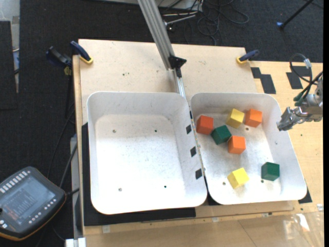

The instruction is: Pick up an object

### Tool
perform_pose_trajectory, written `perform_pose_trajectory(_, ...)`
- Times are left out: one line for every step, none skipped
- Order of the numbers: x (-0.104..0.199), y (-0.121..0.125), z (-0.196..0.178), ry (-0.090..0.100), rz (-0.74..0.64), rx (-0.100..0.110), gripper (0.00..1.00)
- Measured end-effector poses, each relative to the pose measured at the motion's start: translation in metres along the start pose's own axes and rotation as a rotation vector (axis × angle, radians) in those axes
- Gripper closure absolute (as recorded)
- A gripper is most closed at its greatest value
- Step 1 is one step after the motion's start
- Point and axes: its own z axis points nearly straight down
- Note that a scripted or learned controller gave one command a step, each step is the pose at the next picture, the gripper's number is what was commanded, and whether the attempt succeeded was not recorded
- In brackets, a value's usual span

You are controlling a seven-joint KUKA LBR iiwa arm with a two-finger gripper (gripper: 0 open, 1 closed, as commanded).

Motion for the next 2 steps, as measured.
perform_pose_trajectory(0.060, 0.021, 0.004, 0.004, -0.005, 0.005, 1.00)
perform_pose_trajectory(0.114, 0.041, 0.022, 0.006, -0.004, 0.009, 1.00)
